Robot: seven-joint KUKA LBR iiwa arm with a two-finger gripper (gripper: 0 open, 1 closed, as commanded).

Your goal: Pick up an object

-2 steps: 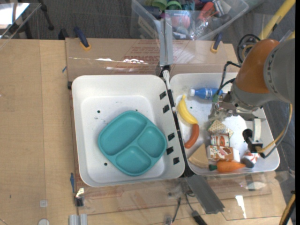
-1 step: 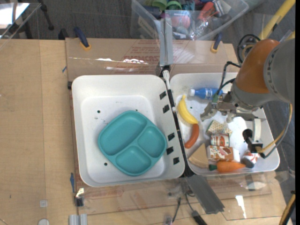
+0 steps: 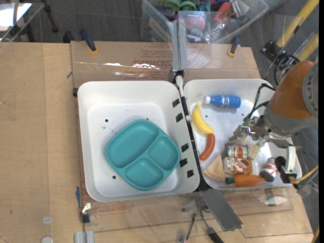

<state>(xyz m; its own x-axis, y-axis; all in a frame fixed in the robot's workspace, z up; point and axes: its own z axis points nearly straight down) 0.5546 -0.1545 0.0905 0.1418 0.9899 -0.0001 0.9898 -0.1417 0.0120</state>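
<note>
From the overhead camera I see the arm [image 3: 296,97] reaching in from the right, its body cut off by the frame edge. The gripper [image 3: 249,135] sits low in the right bin [image 3: 230,87], over a red-and-white can [image 3: 238,164]; I cannot tell from here how the jaws stand, since the wrist hides them. Just beside the can lie a carrot [image 3: 248,180], a sausage [image 3: 207,147], a banana [image 3: 201,121] and a blue bottle [image 3: 224,101]. The left bin [image 3: 96,103] holds a teal divided plate [image 3: 143,154]. A clear tub [image 3: 202,6] of jumbled items is cropped at the top.
</note>
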